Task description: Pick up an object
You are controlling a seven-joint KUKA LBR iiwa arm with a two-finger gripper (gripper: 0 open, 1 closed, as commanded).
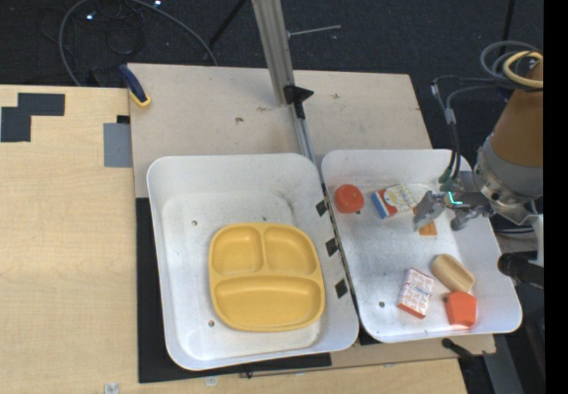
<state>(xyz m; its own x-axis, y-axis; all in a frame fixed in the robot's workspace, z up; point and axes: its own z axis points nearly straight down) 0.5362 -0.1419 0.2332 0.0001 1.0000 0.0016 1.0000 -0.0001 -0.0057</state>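
Observation:
My gripper (444, 214) hovers over the upper right part of the right bin (382, 246), its two dark fingers spread open with nothing between them. A small orange piece (429, 228) lies just under the left finger. To the gripper's left are a white and red carton (395, 200) and a red round object (349, 198). In front of the gripper lie a tan bread roll (453, 273), a red-orange block (461, 309) and a small red and white box (414, 292).
The left bin (177, 197) holds a yellow divided plate (265, 276). A metal post (275, 37) rises behind the bins. Black clips (334, 246) sit along the seam between the two bins. The arm's body (519, 139) stands at the right.

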